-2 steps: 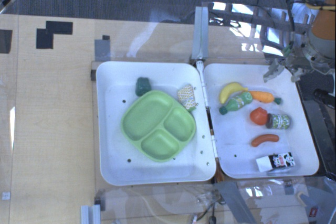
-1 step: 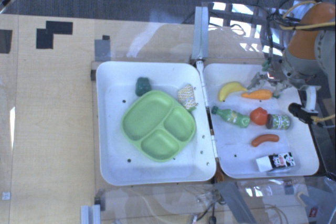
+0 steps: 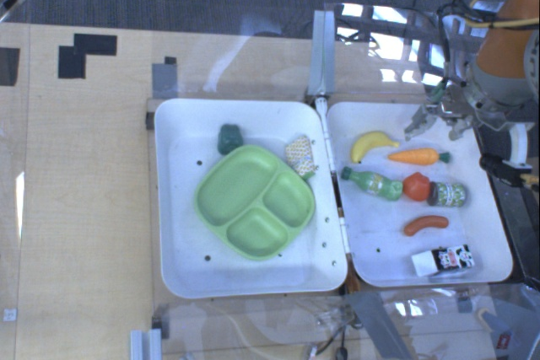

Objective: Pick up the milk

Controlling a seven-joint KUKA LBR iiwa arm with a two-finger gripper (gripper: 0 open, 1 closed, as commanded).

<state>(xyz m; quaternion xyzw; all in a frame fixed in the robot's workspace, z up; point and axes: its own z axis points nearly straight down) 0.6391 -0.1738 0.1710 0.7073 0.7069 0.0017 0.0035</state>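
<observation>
While the gripper hangs with fingers spread and nothing between them over the right bin's far edge, the milk lies on its side near that bin's near right corner.
Between them: banana, carrot, green bottle, tomato, dark jar, sausage. Left bin: green divided plate, dark green item, patterned piece.

Milk carton lying on its side in right bin, near front edge; white body, black cow-patch print; long axis running left-right, slightly tilted; sitting apart from other items.
</observation>
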